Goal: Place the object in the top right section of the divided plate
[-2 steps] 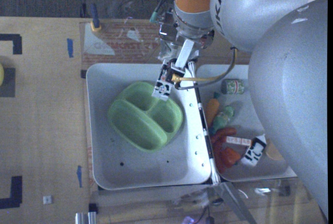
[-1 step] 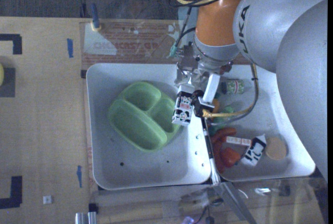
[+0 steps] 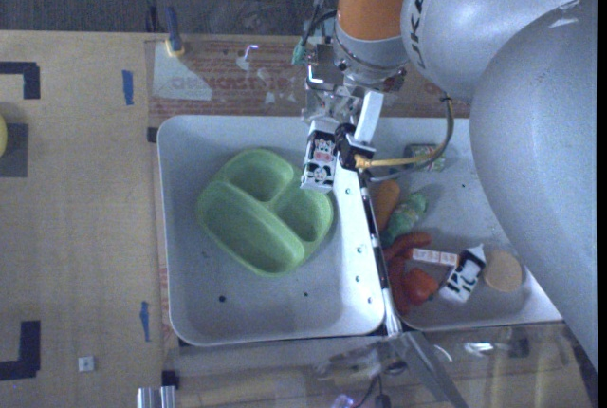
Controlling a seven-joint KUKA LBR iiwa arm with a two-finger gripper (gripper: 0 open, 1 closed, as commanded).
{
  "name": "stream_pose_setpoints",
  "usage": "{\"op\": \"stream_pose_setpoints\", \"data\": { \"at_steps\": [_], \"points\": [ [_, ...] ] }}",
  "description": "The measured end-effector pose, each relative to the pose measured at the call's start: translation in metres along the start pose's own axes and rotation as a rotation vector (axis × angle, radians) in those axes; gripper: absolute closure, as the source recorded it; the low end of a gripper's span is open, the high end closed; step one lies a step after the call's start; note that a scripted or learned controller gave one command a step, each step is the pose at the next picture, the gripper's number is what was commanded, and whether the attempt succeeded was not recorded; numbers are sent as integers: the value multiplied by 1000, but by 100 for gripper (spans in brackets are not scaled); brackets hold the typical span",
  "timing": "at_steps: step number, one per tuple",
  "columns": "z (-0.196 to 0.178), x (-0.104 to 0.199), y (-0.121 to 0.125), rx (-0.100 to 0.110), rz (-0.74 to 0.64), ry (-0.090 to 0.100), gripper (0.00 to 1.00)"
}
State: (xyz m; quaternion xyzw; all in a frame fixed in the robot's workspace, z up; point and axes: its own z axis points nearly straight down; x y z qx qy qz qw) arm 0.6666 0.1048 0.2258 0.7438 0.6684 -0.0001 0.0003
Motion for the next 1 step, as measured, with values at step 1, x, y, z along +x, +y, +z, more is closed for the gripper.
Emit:
{"op": "stream_pose_setpoints", "data": {
  "at_steps": [1],
  "points": [
    [-12,-2,-45,3,-76,0,100]
  ]
}}
